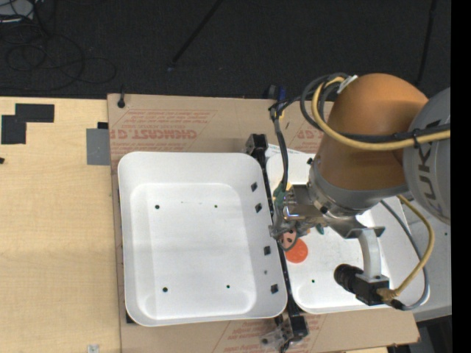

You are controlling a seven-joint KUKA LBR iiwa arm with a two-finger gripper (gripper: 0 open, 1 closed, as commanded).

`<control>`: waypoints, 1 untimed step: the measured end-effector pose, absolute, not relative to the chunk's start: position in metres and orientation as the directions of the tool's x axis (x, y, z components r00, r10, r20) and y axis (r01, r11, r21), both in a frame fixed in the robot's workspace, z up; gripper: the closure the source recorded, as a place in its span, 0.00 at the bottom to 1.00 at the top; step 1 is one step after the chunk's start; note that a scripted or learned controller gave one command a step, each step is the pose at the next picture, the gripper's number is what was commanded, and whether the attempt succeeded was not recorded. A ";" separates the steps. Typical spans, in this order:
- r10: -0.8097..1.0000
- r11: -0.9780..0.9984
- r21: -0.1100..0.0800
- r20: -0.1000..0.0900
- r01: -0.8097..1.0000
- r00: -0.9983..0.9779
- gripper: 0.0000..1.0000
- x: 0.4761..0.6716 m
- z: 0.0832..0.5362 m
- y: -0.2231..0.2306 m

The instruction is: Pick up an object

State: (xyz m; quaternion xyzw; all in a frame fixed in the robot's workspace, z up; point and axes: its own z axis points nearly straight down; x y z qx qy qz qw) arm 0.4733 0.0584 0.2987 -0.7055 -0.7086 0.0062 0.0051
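Observation:
My gripper (pixel 285 225) is low over the left edge of the right bin (pixel 324 300), with the big orange and grey arm above it hiding most of that bin. An orange-red round object (pixel 297 253) lies on the bin floor just below the gripper. A small pinkish thing (pixel 289 237) shows right at the gripper's tip, and I cannot tell whether it is held. A bit of teal (pixel 321 230) peeks out beside the wrist.
The left bin (pixel 136 197) stands next to the right one, parted from it by a black clipped divider (pixel 266 219). Both rest on a cardboard sheet (pixel 169 127) on the wooden bench (pixel 51 234).

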 end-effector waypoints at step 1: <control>1.000 0.004 0.004 0.002 1.000 -0.004 1.00 0.476 0.382 0.089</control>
